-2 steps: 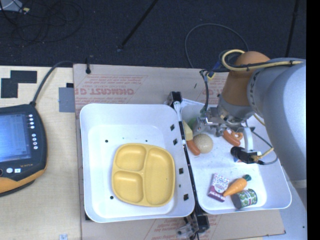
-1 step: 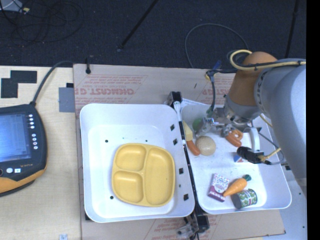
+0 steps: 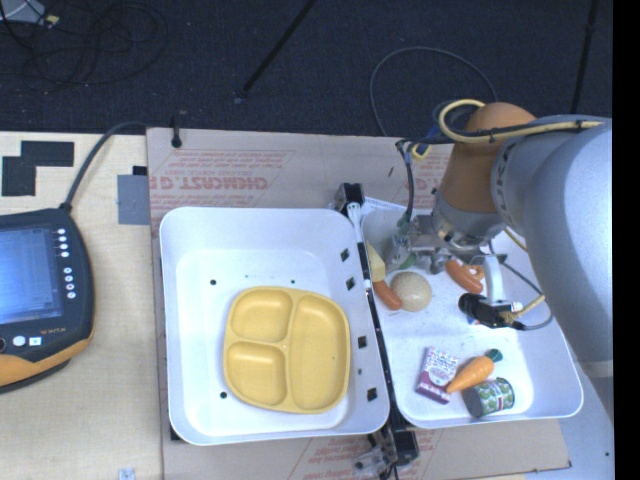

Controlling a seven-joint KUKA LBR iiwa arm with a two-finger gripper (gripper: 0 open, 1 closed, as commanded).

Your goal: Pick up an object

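arm's gripper (image 3: 425, 256) low in the right bin (image 3: 560, 393), can't tell its grip, cream ball (image 3: 411, 291) just below it, toy carrot (image 3: 472, 370) and small can (image 3: 489, 397) further toward the front, yellow divided plate (image 3: 287, 348) off to the left

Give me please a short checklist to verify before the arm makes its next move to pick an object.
1. Gripper is over the right bin: ok.
2. Object between its fingers: cannot tell, the wrist hides them.
3. Pickable items near: ok, a beige ball and an orange sausage-like piece lie beside it.
4. Toy carrot, small packet and green can are apart from the gripper: ok.
5. Yellow divided plate lies in the left bin, out of the way: ok.
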